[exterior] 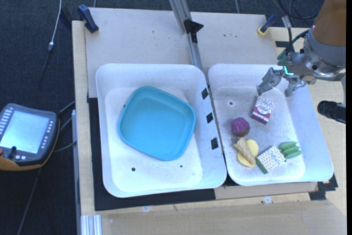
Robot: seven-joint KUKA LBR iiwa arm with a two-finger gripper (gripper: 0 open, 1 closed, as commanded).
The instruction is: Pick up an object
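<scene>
**Gripper spread open above the right bin, nothing in it**

Your nearest candidate is the small red-and-white carton (262, 109), lying tilted on the floor of the right bin (313, 135), toward its far side. The gripper (279, 84) hangs just above and beyond it with its two fingers (268, 82) splayed apart; nothing sits between them, and you can see the carton is clear of both.

Nearer the camera in the same bin you've got a dark purple round item (240, 127), then a yellow piece (246, 151) just below it, touching or nearly so. Beside that lies a white patterned box (271, 158), and a green pod-like item (289, 148) rests against its right end.

The left bin (110, 118) holds a blue square plate (157, 123), flat, roughly centred.

A teach pendant (25, 136) lies on the floor left of the bench.
</scene>
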